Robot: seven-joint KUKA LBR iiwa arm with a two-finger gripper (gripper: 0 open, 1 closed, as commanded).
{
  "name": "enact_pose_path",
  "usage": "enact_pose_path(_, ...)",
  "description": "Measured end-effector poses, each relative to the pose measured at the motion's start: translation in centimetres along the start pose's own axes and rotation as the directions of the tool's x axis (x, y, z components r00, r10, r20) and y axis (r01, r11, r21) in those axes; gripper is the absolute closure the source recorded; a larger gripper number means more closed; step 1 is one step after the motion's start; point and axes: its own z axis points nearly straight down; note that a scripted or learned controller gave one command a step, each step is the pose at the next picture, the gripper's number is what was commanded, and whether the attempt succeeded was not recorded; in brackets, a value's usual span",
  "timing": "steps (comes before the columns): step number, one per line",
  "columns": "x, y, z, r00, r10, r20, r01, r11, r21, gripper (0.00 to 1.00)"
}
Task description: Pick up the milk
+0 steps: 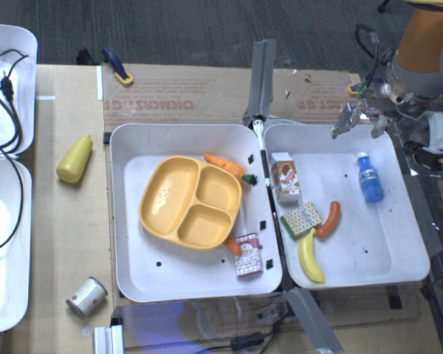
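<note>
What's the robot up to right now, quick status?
Gripper above right bin's far edge, holding nothing. Milk carton lies untouched at that bin's left side. Nothing on top of it.

Milk carton (285,178): small white box with a brown-and-red printed panel; lying flat on the floor of my right-hand bin (406,264), near its left wall; long axis running front to back; apart from neighbouring items.
</note>
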Motion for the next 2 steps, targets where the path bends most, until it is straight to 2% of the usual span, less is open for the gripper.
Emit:
enact_pose_path(1, 0.0, 0.0, -0.8, 1.000, -0.002, 0.002, 0.002, 1.000, 0.001, 1.00)
enact_pose_path(2, -6.7, -1.7, -2.1, 0.990, -0.138, 0.002, 0.138, 0.990, -0.004, 1.00)
